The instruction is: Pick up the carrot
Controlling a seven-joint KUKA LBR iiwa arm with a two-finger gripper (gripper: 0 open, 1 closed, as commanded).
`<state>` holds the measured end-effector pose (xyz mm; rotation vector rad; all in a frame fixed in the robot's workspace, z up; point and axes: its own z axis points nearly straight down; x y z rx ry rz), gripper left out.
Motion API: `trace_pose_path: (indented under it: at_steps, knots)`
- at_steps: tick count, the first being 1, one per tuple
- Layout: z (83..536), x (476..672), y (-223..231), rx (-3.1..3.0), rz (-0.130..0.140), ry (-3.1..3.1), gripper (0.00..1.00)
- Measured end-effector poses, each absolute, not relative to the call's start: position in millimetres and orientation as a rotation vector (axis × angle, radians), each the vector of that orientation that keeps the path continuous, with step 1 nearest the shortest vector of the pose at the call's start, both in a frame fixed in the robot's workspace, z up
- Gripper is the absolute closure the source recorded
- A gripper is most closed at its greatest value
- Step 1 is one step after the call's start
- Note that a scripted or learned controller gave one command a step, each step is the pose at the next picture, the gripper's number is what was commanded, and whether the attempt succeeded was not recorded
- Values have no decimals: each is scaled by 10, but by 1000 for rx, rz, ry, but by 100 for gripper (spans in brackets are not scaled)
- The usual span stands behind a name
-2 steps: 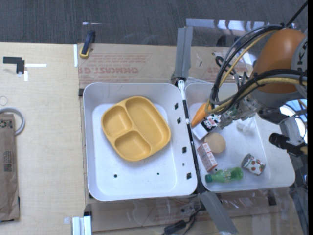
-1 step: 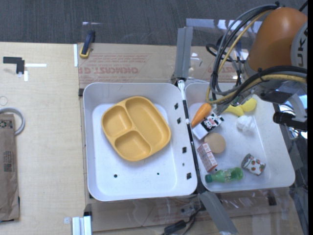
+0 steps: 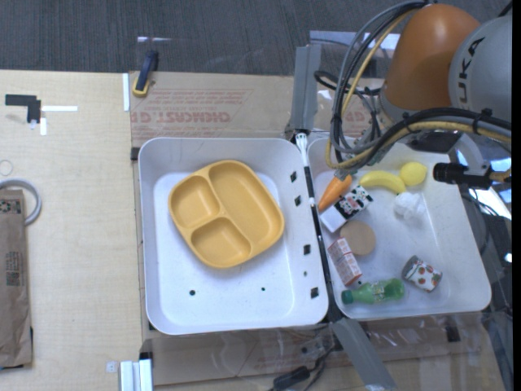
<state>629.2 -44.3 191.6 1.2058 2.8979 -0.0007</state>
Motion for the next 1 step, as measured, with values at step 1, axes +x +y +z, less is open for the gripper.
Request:
trace_pose_path:
  at_steps: [1]
  knots:
    - [1920,6212,-188,882,0,3013,100]
